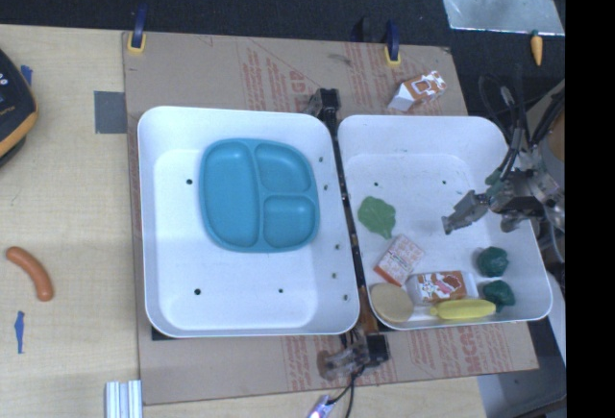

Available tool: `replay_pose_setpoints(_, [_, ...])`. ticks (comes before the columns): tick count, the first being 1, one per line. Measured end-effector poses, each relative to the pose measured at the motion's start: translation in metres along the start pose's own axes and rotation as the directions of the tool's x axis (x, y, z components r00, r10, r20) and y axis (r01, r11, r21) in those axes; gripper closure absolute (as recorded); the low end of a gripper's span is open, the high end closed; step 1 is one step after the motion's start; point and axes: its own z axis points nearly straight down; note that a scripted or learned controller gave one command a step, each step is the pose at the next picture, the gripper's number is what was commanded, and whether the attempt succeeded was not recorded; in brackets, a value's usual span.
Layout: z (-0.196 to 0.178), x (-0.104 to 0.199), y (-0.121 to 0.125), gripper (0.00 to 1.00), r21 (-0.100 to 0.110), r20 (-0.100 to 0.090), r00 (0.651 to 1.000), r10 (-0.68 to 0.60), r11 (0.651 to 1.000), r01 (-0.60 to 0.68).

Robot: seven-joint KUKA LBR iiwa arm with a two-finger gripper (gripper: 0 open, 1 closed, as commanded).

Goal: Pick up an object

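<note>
The right bin (423, 142) holds a green leafy piece (377, 215), a small red and white packet (399, 259), a red and white box (440, 286), a yellow banana (465, 309), a tan round disc (389, 303) and two dark green lumps (493, 260) (498, 293). My gripper (485, 219) hangs over the right side of this bin, above and left of the upper dark green lump. Its fingers are spread open with nothing between them.
A blue divided plate (259, 193) lies in the left bin (163, 243). A small carton (419, 89) sits on the cardboard behind the right bin. An orange sausage (31, 272) lies on the bench at far left, with a black and yellow device (12, 109) above it.
</note>
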Motion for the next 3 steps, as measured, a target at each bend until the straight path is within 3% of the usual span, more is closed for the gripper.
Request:
replay_pose_setpoints(1, [0.116, 0.018, 0.063, 0.00, 0.001, 0.001, 1.000, -0.001, 1.000, 0.001])
replay_pose_setpoints(2, [0.161, 0.016, 0.130, 0.00, 0.000, 0.002, 1.000, -0.001, 1.000, 0.001])
replay_pose_setpoints(3, [0.166, 0.009, 0.164, 0.00, -0.002, 0.000, 1.000, 0.000, 1.000, 0.000])
